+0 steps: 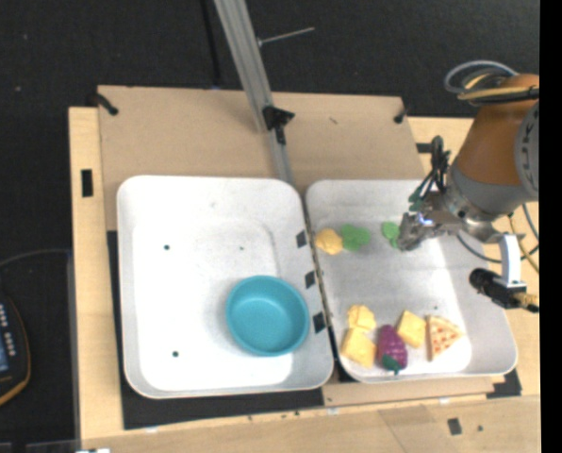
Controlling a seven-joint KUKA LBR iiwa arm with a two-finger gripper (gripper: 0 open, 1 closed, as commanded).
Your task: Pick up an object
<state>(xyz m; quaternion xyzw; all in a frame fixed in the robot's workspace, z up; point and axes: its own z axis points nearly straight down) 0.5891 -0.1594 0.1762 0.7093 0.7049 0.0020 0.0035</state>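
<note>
Camera view puts the gripper (411, 235) low in the right bin (470, 333), touching a small green piece (390, 230); whether it grips cannot be told. A clean pick likely needs centering over that piece before lifting straight up.

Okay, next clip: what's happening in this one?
A grey arm with an orange band reaches in from the right, and its gripper is low in the right bin, right beside a small green piece. Nothing is visibly held yet. A yellow piece and another green piece lie near the bin's left side, with more toy food along its near edge. A blue bowl sits in the left bin.
</note>
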